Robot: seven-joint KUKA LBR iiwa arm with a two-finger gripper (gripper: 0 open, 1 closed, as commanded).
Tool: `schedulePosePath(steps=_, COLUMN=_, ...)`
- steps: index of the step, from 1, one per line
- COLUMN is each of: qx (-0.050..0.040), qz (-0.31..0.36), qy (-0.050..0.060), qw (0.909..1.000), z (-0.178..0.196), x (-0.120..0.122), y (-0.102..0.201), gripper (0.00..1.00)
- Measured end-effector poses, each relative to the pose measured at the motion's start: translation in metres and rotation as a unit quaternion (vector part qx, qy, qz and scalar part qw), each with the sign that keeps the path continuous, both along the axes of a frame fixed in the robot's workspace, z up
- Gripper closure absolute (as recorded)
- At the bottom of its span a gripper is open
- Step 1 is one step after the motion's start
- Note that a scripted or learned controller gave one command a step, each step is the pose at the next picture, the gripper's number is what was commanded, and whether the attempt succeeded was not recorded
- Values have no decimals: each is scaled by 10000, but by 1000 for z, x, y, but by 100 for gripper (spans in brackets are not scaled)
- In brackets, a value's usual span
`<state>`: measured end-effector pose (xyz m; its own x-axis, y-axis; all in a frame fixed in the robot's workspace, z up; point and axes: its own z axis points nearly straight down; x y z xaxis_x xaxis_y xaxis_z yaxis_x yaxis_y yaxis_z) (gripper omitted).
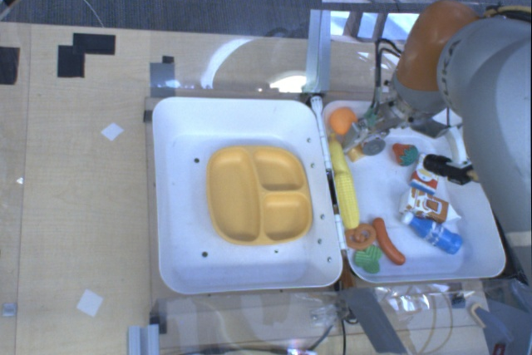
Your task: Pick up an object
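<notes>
Worktop point(75, 204): pale wood, with grey carpet beyond its far edge; two white bins sit side by side on it.
Left bin point(179, 253): carries a yellow divided tray point(258, 194) at its middle.
Right bin point(478, 258): carries all the loose objects, so the pick has to happen here.
Arm point(490, 71): grey with an orange band, reaching in from the right over the far end of the right bin.
Corn cob point(343, 184): lies along the bin's left wall, just beside the end effector.
Other candidates: a blue bottle point(438, 234), a red sausage point(389, 242), an orange ball point(341, 121) in the far left corner.
End effector point(366, 131): low at the far left of the right bin, between the orange ball and the top of the corn cob; whether it is spread or clenched I cannot tell, and nothing is visibly caught in it.
Advice: settle on one object, centre over it, and keep off the bin wall; the corner is crowded, so a neighbour is likely to be nudged.
</notes>
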<state>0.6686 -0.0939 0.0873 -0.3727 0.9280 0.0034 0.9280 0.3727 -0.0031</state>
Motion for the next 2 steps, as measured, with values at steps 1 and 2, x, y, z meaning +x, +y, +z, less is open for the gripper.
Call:
schedulePosePath(steps=1, qx=-19, qz=43, qy=-53, qw=10000, z=14, x=3, y=1, gripper=100)
schedulePosePath(steps=2, qx=-2, qz=-1516, qy=-69, qw=9884, z=105, x=-15, y=53, gripper=100)
